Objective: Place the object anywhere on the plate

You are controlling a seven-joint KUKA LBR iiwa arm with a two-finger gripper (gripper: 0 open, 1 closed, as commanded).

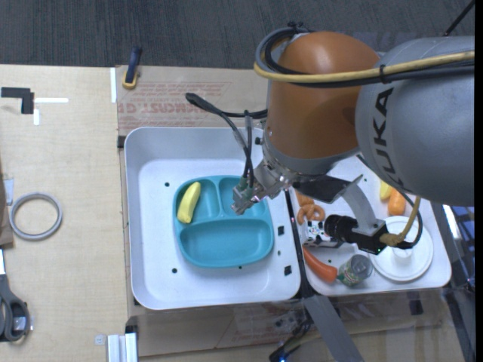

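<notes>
While my gripper (243,199) hangs over the blue plate (226,240) at its far right compartment, I cannot tell my jaws' spread. Farther left, the yellow banana (188,201) lies in the plate's far left compartment, long axis running near-left to far-right.

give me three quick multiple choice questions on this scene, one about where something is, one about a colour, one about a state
1. Where does the yellow banana-shaped object lie?
A. in the plate's upper-left compartment
B. in the right bin
C. on the wooden bench

2. What colour is the divided plate?
A. red
B. blue
C. black

3. How does the gripper stand relative to the plate?
A. over the plate's upper-right part
B. over the right bin
C. outside both bins

Answers:
1. A, it rests inside that compartment in the left bin.
2. B, the plate is plainly blue.
3. A, its tip sits over the plate's upper right.
</notes>
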